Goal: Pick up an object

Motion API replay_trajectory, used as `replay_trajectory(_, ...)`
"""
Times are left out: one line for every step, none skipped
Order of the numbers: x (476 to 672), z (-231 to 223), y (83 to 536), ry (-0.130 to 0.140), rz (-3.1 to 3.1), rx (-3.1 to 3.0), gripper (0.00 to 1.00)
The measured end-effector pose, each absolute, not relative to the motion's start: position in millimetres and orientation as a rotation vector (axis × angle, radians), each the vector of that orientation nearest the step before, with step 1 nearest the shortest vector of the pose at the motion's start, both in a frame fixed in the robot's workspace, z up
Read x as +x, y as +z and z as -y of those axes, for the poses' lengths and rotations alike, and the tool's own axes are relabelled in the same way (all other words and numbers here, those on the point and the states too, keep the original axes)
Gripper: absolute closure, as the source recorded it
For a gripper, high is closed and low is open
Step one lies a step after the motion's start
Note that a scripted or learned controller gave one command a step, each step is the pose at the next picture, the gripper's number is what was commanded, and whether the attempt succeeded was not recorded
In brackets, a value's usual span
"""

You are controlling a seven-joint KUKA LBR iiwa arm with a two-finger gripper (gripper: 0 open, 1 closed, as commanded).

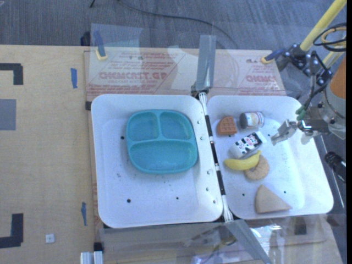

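Near bench edge: the wedge slice (269, 201) lies at about 6 o'clock in the right bin (313, 194), tan, flat, well apart from the gripper.
Round cookie (257, 169): just beyond the wedge, touching the banana's lower side.
Banana (242, 161): at the centre-left of the right bin, yellow, curved, lying flat; the likely pick.
Banana handling: I judge it a light toy, firm and smooth, so somewhat slippery; best taken across its thick middle, fingers spanning the narrow width, not the tapered ends.
Cow-patterned toy (248, 142): white with black patches, touching or just beside the banana at its 12 o'clock; it crowds that side of a grasp.
Waffle piece (226, 126): orange-brown, at 10 o'clock in the right bin, near the divider.
Small jar (252, 119): on its side at 12 o'clock, just beside the waffle.
Gripper (280, 133): at 3 o'clock from the cow toy, over the bin's bare floor; fingers look parted with nothing between them.
Arm: reaches in from the bin's 2 o'clock side.
Left bin (110, 202): holds a teal divided plate (161, 141), upright, three compartments.
Progress: nothing lifted yet.
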State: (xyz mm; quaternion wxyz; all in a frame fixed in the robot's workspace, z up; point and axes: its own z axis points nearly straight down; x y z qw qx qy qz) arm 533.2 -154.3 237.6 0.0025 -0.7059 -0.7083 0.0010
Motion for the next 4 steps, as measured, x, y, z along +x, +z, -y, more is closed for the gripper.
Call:
replay_trajectory(568.6,134.2,117.2,-0.028,2.261,-2.212,0.00)
replay_trajectory(627.8,135.2,105.5,-0.031,2.261,-2.216,0.00)
replay_trajectory(661.9,124.1,106.1,0.056,2.295,-2.129,0.00)
replay_trajectory(662.6,121.5,105.5,0.045,2.135,-2.276,0.00)
